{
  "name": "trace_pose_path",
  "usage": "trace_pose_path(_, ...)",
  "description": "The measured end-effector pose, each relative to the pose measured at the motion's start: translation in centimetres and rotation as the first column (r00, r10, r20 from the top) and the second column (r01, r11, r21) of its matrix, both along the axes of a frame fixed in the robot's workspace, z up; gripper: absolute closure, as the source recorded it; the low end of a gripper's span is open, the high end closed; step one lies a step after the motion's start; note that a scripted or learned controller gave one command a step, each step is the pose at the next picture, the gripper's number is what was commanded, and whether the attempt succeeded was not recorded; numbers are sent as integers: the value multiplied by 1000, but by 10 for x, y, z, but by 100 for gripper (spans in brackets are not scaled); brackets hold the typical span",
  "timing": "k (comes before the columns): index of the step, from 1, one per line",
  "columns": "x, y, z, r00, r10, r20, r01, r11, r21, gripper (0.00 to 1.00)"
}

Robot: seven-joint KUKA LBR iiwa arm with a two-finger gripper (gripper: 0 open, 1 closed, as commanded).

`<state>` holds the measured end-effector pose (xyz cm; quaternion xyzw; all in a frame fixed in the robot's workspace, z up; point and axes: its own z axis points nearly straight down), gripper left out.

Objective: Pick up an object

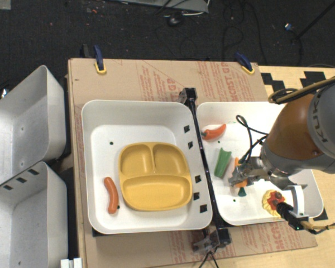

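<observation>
Cardboard under two white bins: the left bin (pixel 95 149) holds a yellow tray (pixel 154 176) and sausage (pixel 111 195). In the right bin (pixel 257 111), the gripper (pixel 240 177), grip state unreadable, hovers with a green block (pixel 222 162) at its 10 o'clock, just beside it.

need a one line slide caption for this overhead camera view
KUKA arm's pincer low in the right bin beside a green block; yellow tray in the left bin.

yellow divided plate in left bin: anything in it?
Empty. The yellow divided plate shows three bare compartments; the orange sausage lies beside it on the left bin floor.
</observation>
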<state>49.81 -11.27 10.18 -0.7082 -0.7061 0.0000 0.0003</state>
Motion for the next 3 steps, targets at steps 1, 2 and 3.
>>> trace_pose_path(1,-7,4,57,1000,5,5,-5,1000,-2,100)
trace_pose_path(2,3,-1,112,1000,6,7,-6,1000,-2,100)
trace_pose_path(3,4,-5,154,1000,6,7,-6,1000,-3,100)
